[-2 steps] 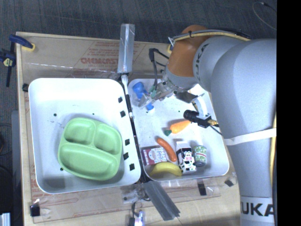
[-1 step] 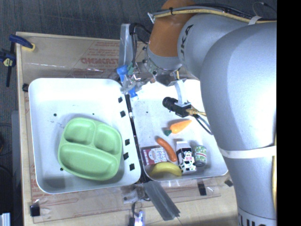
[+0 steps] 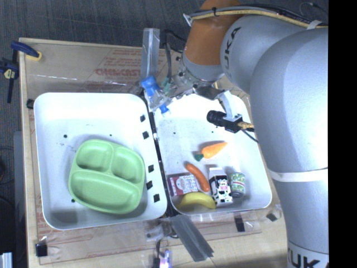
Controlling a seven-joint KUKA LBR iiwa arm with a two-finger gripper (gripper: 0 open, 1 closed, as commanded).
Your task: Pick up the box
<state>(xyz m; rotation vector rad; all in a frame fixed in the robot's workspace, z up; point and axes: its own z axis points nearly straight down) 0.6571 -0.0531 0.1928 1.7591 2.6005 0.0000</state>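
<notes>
Meanwhile, the gripper [image 3: 158, 96] hangs at the right bin's [image 3: 254, 149] 11 o'clock corner, well apart from the box [image 3: 182, 184].

Whether the gripper is open or closed I cannot tell, and nothing shows in it. The box, dark red, lies flat near the bin's 7 o'clock corner, with a red sausage-like piece [image 3: 197, 177] at its 2 o'clock edge and a banana [image 3: 196, 201] touching its 5 o'clock side. A cow carton [image 3: 220, 188], a can [image 3: 237, 184] and a carrot [image 3: 214, 148] sit further toward 3 o'clock. To do this well, I judge the arm should travel toward 6 o'clock, centre over the box, and descend on its freer sides, avoiding the banana and the wall. The left bin [image 3: 50, 110] holds a green tray [image 3: 107, 176].
</notes>
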